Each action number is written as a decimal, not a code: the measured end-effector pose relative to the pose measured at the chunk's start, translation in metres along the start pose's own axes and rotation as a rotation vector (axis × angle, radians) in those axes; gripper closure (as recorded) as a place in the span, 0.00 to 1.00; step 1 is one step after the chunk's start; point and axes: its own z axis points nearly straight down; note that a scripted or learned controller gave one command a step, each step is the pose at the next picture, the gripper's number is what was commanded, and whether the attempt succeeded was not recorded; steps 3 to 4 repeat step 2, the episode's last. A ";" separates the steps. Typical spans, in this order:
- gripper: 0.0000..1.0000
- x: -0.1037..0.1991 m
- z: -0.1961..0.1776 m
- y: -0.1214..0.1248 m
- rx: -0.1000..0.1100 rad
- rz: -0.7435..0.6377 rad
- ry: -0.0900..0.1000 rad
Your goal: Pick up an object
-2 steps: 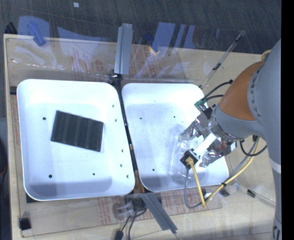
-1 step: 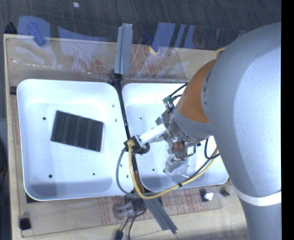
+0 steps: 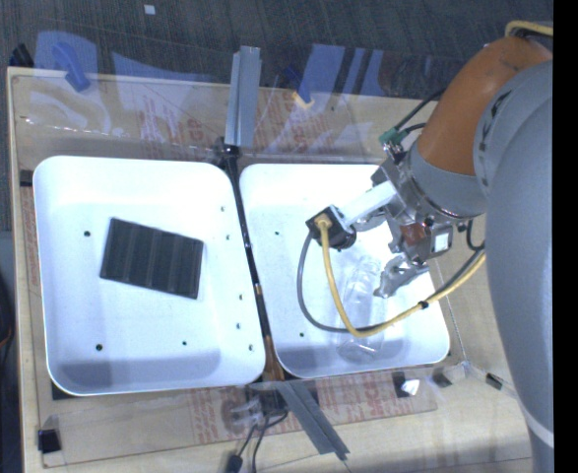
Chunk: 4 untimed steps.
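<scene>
Here the pincer (image 3: 392,274) is lowered into the right bin (image 3: 279,264) over a clear plastic cup (image 3: 362,289), presumably for a grasp; its opening cannot be told. A dark pad (image 3: 153,257) is left flat in the left bin (image 3: 62,195).

a dark ribbed rectangular pad (image 3: 153,258) lies flat and slightly skewed near the middle of the left bin (image 3: 62,180), untouched.
</scene>
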 end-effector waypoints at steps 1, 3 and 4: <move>0.00 -0.029 0.027 0.055 0.004 -0.188 -0.004; 0.00 -0.024 0.098 0.030 0.004 0.015 -0.006; 0.00 -0.024 0.098 0.030 0.004 0.015 -0.006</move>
